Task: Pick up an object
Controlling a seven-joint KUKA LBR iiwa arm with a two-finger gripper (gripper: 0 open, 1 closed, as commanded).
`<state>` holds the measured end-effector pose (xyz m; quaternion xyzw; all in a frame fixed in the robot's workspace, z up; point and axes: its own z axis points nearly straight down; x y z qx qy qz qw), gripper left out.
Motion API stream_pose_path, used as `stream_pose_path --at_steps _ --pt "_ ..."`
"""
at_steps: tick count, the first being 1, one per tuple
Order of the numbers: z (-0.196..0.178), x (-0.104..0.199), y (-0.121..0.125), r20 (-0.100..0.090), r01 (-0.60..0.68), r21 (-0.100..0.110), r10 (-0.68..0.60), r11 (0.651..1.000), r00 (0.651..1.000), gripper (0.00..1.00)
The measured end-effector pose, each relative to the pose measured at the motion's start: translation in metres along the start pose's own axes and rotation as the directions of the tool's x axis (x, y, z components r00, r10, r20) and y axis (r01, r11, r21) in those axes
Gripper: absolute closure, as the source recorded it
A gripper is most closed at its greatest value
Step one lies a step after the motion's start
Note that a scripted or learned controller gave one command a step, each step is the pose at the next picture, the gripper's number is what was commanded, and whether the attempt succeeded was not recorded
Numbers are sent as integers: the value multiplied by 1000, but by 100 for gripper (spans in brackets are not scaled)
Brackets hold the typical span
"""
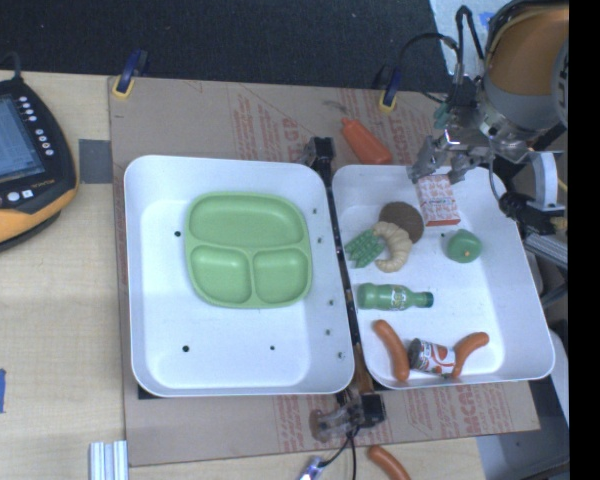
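We note the end effector [442,158] low over the right bin's [520,298] far edge, directly above a red-and-white carton [439,199]; whether it grips anything, we cannot tell. Nearby lie a green ball [464,247] and green bottle [393,296].

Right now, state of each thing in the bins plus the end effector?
end effector: over the right bin's far edge, above the box.
red-and-white box: lying flat, right bin.
green divided plate: right way up, left bin, nothing on it.
green bottle: on its side.
green ball: resting alone, near right wall.
two sausages: lying flat, either side of a small can.
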<state>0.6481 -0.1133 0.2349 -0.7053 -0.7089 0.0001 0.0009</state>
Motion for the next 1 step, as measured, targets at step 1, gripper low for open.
stream_pose_path --at_steps 1 --pt "-23 68 -58 0 0 2 0 1000 1000 100"
